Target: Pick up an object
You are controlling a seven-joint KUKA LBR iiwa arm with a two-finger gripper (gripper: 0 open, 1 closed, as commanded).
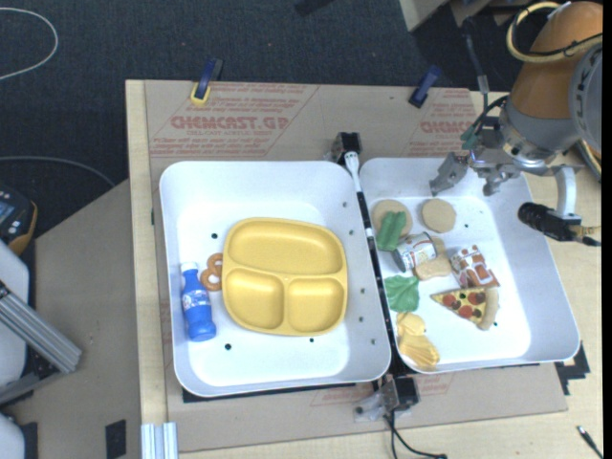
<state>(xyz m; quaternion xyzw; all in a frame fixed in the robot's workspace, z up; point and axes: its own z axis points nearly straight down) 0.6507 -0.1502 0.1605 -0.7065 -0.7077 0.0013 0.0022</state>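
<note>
**Gripper parked over the far edge of the toy food bin, nothing grabbed**

Using the right bin [545,285] as the landmark. At its near edge sit a yellow chip-looking piece [417,340] and a pizza slice [469,303], with a green leaf [403,292] just beside them toward the left wall. Mid-bin there's a small can [418,251], a striped packet [472,266] and another green piece [390,226]. Further back lies a round tan cookie [439,215], flat and on its own, so my guess is it's the easiest pick.

The gripper [471,170] hangs above the bin's far rim, just past the cookie, fingers spread wide with nothing between them. Looks like it's lined up for a drop from above.

Left of the bin, the other bin [182,189] has a yellow divided plate [284,275], a blue bottle [196,303] and a pretzel [213,271]. Probably just extra clutter.
</note>
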